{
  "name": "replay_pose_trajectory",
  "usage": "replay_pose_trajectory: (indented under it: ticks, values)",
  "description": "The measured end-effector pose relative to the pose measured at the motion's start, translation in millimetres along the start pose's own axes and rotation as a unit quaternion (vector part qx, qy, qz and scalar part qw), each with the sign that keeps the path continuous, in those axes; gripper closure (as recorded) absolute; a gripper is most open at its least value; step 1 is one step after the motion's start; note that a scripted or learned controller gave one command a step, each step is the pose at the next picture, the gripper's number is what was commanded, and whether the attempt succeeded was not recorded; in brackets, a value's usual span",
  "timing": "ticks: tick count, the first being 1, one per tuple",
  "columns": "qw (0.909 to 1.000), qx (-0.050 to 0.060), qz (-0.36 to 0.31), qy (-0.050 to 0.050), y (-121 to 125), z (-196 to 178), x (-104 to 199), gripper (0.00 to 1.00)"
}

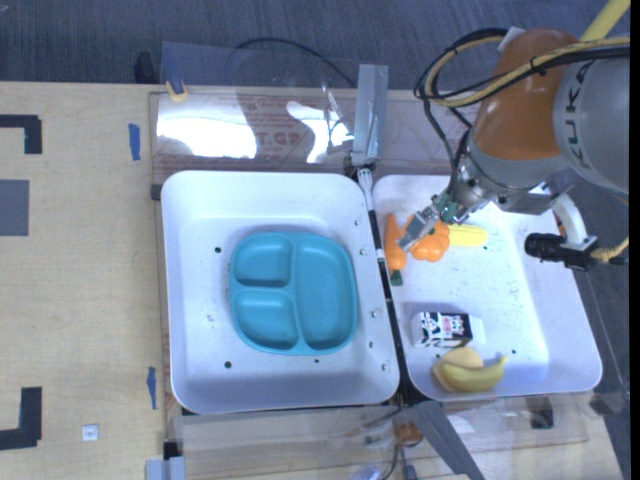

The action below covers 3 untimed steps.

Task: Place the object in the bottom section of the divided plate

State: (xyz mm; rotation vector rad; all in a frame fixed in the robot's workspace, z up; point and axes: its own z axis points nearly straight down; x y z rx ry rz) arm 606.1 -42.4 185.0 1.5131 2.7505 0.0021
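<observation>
The blue divided plate (295, 290) lies in the middle of the left bin (190, 268). It has two small sections on its left and one long section on its right. My gripper (432, 218) hangs low over the upper left part of the right bin (560, 318), right above a cluster of toy food. An orange rounded piece (433, 248) sits just under the gripper's tip, with a yellow piece (467, 236) to its right. Another orange piece (394, 240) lies against the bin's left wall. I cannot make out whether anything is held.
A black-and-white carton (443, 328) and a yellow banana (468, 371) lie in the lower part of the right bin. The wall between the bins (380, 268) runs beside the orange pieces. The arm's orange band (525, 98) and cables (450, 68) sit over the upper right.
</observation>
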Motion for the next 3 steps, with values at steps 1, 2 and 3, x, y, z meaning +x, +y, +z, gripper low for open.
replay_pose_trajectory:
  ticks: [1, 2, 3]
  values:
    - [0.9974, -0.002, -0.072, 0.000, 50, -1, 68, 1.00]
    - [0.9992, -0.001, -0.041, 0.002, 58, -33, 163, 1.00]
    - [0.9993, 0.001, -0.038, 0.001, 56, -32, 160, 0.00]
